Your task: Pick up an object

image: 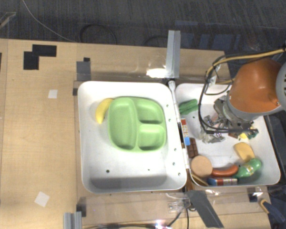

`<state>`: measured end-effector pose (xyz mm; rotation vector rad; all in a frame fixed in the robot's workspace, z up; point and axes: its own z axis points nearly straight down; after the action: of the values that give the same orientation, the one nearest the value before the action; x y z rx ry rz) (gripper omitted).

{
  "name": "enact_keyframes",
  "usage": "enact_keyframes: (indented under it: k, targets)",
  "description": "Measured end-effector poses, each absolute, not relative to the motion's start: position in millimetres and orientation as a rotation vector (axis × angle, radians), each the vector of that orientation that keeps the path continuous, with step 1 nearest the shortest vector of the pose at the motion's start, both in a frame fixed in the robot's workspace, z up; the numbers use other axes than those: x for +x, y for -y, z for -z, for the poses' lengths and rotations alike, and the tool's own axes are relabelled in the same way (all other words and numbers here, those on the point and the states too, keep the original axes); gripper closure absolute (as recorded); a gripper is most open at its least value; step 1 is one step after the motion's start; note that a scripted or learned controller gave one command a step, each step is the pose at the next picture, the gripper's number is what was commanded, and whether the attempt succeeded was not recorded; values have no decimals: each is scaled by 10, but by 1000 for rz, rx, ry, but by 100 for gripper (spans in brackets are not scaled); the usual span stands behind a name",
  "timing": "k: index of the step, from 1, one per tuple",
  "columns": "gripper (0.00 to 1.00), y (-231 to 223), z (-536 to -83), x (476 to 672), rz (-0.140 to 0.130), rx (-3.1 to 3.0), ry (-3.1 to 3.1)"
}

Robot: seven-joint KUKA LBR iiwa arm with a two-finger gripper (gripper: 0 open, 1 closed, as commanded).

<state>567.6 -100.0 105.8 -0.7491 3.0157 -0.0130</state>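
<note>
1. A miss is the main risk, in judgement: the right bin (274, 173) is crowded along its near edge, so a descent could land between items or nudge two at once, with nothing secured.
2. A second risk is a clash with the bin's rim or the divider, since several items lie close against the walls.
3. The gripper (225, 133) is seen low over the middle of the right bin, under the orange band (254, 87); how far it is open cannot be told, and nothing can be seen held in it.
4. The likely targets lie just beyond it toward the near edge: a yellow block (244, 151), a green toy (250, 168), a red sausage (225, 170) and a tan disc (201, 165).
5. A green tray (135, 123) and banana (102, 110) lie in the left bin (90, 171), well apart from the gripper.
</note>
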Motion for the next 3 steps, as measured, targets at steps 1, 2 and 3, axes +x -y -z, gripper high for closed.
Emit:
enact_keyframes:
  k: [1, 2, 3]
  targets:
    - [100, 1465, -1618, 6109, 10, -870, -3004]
    - [0, 1443, -1601, 6103, 5, -874, -3006]
    - [0, 1417, -904, 6162, 8, -928, -2985]
